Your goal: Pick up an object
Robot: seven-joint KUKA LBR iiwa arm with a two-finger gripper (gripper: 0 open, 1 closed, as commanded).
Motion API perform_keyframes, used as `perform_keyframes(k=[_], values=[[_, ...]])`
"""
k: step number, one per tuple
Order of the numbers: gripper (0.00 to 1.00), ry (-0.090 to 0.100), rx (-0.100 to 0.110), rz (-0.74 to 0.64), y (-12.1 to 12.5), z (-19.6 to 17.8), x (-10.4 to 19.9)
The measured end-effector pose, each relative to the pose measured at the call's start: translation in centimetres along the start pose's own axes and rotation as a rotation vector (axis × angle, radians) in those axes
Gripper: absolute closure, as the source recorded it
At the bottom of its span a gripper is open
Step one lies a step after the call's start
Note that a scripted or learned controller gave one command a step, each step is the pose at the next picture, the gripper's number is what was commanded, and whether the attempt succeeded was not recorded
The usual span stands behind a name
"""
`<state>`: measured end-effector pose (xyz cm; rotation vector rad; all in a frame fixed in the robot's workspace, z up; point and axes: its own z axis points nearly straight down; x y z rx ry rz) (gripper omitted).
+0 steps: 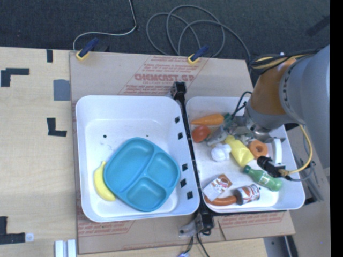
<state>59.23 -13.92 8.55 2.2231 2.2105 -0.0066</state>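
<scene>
From my remote station I see the gripper [231, 126] low in the upper part of the right bin [292, 199], among a carrot [208, 120], a tomato [200, 134], a white ball [219, 153] and a yellow bottle [239, 149], though I cannot tell its state. I judge the yellow bottle, just below-right of it near the frame's centre right, the likeliest target: probably light, stiff, smooth plastic that may slip, best pinched across its narrow body. Farther out lie a green bottle [264, 178] at lower right and, in the left bin [86, 111], a blue plate [141, 173] overlapping a banana [102, 183].
</scene>
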Motion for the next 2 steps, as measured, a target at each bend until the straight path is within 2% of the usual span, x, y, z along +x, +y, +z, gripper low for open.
perform_keyframes(k=[1, 2], values=[[1.0, 0.002, -0.004, -0.005, 0.3, -1.2, 0.4], [1.0, 0.009, -0.003, -0.01, -2.1, -10.4, 3.9]])
